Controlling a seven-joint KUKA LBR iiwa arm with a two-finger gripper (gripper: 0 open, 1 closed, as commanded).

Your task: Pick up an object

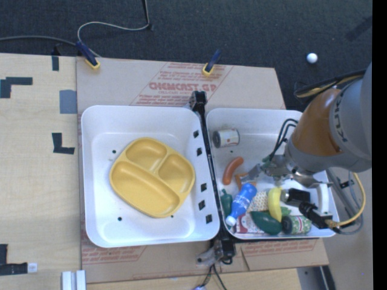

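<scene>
My gripper (262, 169) reaches down into the right bin (260, 121), just right of an orange sausage (231, 170) and above a blue bottle (243, 200). A yellow banana (274, 203) lies below the gripper. A small grey can (225, 138) rests on its side at the bin's far left. Along the near wall sit a dark green vegetable (266, 222), a green can (296, 225) and a red-and-white packet (240, 224). Nothing can be made out inside the gripper.
The left bin (97, 162) holds a yellow divided plate (152, 176). The grey arm with its orange band (314, 132) covers the right bin's right side. Black cables (302, 201) trail near the banana. Both bins stand on cardboard (181, 83).
</scene>
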